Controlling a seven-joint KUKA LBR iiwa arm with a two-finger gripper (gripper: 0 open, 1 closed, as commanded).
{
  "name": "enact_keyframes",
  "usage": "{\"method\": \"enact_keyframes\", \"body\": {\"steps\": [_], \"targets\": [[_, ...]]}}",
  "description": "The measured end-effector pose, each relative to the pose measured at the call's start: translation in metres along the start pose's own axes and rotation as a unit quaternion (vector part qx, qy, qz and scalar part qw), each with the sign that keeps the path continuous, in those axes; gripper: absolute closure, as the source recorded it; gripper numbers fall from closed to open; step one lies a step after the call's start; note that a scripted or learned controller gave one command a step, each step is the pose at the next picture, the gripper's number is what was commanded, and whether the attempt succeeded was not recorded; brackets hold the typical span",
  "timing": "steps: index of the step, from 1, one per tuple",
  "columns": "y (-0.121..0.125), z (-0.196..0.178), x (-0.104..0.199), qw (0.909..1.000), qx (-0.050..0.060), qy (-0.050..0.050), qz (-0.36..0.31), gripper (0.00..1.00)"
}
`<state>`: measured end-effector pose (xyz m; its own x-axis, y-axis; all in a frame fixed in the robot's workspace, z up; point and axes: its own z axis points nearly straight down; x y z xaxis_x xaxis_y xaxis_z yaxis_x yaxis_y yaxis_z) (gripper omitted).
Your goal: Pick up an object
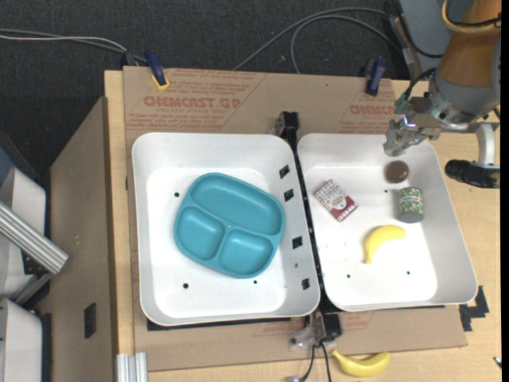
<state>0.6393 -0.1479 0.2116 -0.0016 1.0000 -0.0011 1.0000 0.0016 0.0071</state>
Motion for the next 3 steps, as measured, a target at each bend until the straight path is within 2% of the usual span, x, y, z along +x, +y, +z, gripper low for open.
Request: {"method": "enact_keyframes", "body": {"steps": [1, 3], "targets": [[-0.016, -0.014, 0.050, 1.0000, 0.004, 0.002, -0.002, 1.00], [-0.057, -0.013, 0.169, 1.0000, 0.005, 0.003, -0.003, 1.00]]}}
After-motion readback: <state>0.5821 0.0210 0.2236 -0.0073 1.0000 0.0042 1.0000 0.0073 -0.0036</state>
